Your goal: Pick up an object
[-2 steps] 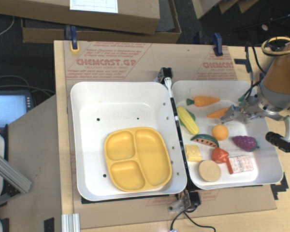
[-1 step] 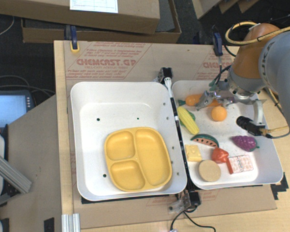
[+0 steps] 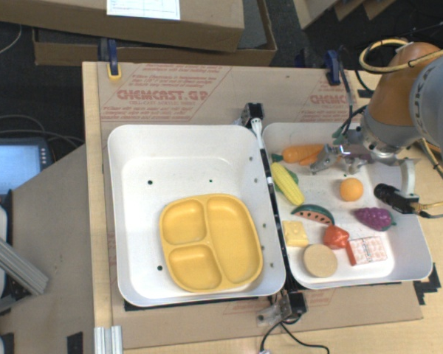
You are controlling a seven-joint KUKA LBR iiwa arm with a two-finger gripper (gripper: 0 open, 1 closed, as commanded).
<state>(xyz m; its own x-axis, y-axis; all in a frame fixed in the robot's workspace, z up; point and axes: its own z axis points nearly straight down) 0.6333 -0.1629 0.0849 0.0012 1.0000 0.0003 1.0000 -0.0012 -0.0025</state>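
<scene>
Camera view first: we see two shallow white bins side by side on a brown board. We find a yellow divided tray [image 3: 209,242] with three compartments lying in the left bin [image 3: 125,198], toward its lower middle.

We count the small things in the right bin [image 3: 421,260]. At its upper left lies an orange carrot [image 3: 303,153]. Just below it, near the wall between the bins, a yellow corn cob [image 3: 286,183] lies at a slant. Toward the middle sits an orange ball [image 3: 351,189]. Below the corn we see a watermelon slice [image 3: 313,214], and under that a pale yellow cheese block [image 3: 295,233] close to the dividing wall. A red pepper-like piece [image 3: 336,236] lies just right of the cheese, a round tan cookie [image 3: 320,260] sits below both, and a red and white packet [image 3: 368,250] lies to the right of the cookie. A purple grape bunch [image 3: 373,217] rests near the right side of the bin.

We see the arm coming in from the upper right of the frame, its orange band above the wrist. The gripper [image 3: 338,155] is at the upper part of the right bin, just right of the carrot and above the orange ball. We cannot tell from this angle whether the claw is released or clenched, and we see nothing between its fingers.
</scene>
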